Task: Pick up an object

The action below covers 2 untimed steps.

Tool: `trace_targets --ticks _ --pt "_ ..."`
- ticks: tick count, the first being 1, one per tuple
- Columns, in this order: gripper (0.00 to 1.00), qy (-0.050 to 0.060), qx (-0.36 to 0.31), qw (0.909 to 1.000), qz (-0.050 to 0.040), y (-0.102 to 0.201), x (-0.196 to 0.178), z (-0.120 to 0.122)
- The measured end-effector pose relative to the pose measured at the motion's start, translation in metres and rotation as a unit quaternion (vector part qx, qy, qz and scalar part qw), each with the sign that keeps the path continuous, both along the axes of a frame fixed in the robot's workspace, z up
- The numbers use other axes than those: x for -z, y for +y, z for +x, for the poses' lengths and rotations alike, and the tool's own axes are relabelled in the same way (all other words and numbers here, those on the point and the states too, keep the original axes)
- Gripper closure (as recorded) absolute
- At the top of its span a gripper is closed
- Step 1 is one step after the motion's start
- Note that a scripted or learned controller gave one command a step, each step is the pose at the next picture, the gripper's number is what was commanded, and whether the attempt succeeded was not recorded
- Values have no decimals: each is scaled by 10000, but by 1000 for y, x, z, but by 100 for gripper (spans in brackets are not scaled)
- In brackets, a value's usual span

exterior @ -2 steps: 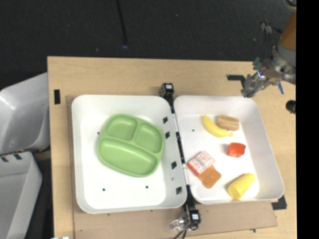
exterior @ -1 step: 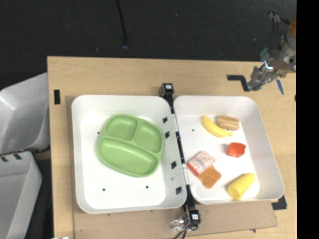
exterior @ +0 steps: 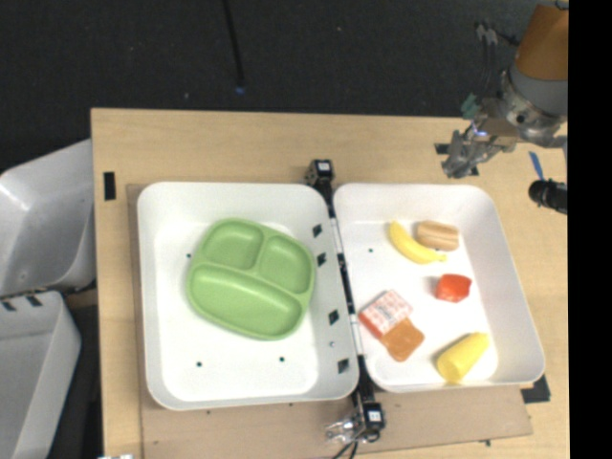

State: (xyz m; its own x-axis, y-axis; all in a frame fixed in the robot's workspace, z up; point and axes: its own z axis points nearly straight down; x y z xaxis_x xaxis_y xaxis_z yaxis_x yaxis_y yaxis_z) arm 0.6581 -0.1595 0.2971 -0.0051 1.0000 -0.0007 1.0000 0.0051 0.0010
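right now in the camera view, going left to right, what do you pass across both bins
green divided plate → pink packet → orange block → banana → red piece → yellow piece

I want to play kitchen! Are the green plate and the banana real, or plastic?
The green plate looks like plastic: smooth, one flat color, molded into compartments. The banana is probably a plastic toy too, evenly yellow with a soft shine, though the view is too coarse to be sure.

green plate (exterior: 251, 278), yellow banana (exterior: 413, 242) — white bins (exterior: 153, 256)
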Motion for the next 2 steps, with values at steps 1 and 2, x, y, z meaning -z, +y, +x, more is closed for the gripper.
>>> trace_targets --ticks 1,2 --pt "100 3 -3 10000 3 58 6 -7" --pt "100 8 -1 10000 5 107 9 -30"
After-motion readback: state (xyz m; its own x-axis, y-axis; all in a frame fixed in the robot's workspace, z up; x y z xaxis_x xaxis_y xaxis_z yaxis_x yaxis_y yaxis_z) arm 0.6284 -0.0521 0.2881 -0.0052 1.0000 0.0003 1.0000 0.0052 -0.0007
